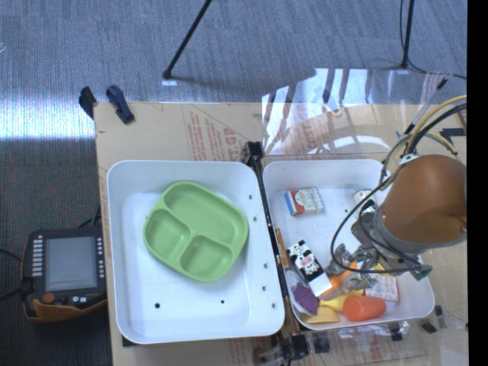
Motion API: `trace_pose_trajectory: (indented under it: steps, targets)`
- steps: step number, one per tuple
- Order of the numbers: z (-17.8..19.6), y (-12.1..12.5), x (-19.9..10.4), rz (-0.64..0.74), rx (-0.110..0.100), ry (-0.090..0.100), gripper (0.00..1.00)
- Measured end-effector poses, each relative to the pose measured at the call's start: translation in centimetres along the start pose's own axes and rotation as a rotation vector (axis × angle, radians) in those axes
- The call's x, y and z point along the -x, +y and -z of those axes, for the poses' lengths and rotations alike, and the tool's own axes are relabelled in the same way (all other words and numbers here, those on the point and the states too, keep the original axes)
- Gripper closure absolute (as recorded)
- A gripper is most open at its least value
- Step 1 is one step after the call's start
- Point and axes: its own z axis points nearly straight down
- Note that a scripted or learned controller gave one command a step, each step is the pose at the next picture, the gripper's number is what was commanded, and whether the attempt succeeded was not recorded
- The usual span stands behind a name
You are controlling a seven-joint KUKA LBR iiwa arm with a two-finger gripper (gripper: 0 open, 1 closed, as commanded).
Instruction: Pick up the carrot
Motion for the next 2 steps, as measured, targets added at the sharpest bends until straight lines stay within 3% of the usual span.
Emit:
trace_pose_trajectory:
  steps: [1, 2]
  targets:
    - [8.5, 6.8, 3.9, -0.378, 0.01, 0.02, 1.0]
    - [8.3, 10.6, 6.9, -0.768, 0.006, 0.028, 1.0]
